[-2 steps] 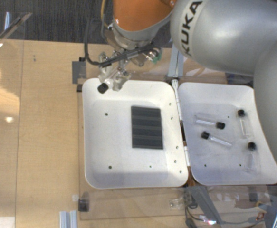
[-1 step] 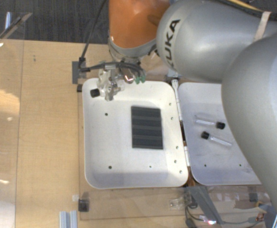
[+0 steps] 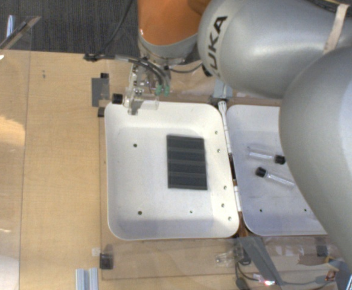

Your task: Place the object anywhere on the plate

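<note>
A dark grey ribbed rectangular plate (image 3: 186,162) lies flat in the middle of the left bin (image 3: 133,210), with nothing on it. Two clear tubes with black caps lie in the right bin (image 3: 266,219): one (image 3: 265,156) further back, the other (image 3: 273,176) just in front of it. My gripper (image 3: 140,95) hangs below the orange band over the back left corner of the left bin. It is far from the tubes and up-left of the plate. I see nothing held in it.
The grey arm covers the upper right of the view and part of the right bin. A black bracket (image 3: 100,91) stands just outside the left bin's back left corner. Wooden bench top (image 3: 43,162) stretches to the left.
</note>
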